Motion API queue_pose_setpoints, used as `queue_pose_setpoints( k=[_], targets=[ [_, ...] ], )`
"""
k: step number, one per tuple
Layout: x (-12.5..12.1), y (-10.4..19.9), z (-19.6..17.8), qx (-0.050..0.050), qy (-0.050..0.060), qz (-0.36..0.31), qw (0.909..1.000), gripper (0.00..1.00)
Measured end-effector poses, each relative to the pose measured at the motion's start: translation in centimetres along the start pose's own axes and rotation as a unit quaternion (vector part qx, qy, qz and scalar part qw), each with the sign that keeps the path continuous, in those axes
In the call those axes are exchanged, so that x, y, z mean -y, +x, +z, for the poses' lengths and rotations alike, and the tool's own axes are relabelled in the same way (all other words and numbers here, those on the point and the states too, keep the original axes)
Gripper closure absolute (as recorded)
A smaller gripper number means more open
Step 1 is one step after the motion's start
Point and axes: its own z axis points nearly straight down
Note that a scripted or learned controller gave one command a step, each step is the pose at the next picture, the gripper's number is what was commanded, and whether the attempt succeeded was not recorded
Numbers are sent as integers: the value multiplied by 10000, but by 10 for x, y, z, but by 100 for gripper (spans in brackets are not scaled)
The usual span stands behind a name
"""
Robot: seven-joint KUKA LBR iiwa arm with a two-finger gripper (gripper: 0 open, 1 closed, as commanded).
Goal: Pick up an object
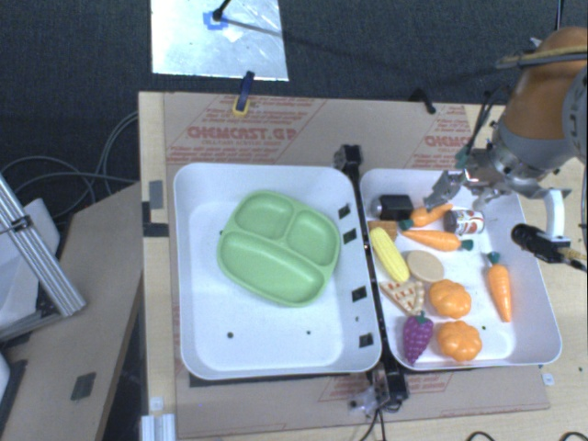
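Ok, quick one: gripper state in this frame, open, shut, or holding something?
Gripper: cannot be told; it sits low over the right bin, just above a small carrot.

Robotics laboratory: industrial arm (549, 108) mounted over two white bins (276, 356) on a cardboard-lined bench (276, 131), cables (55, 177) and aluminium framing (32, 255) beyond.

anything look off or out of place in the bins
Nothing looks spilled or broken. The load is lopsided: the green divided plate lies alone in the left bin, while all the toy food, such as the corn, grapes and carrots, crowds the right bin, some pieces touching. The gripper sits at that bin's far side.
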Motion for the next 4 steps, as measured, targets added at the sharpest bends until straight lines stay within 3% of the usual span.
queue_pose_setpoints(
  k=[1,4],
  targets=[
    [-3,0,-8,9,-66,-12,10000,0],
    [-6,6,116,24,-80,3,10000,0]
  ],
)
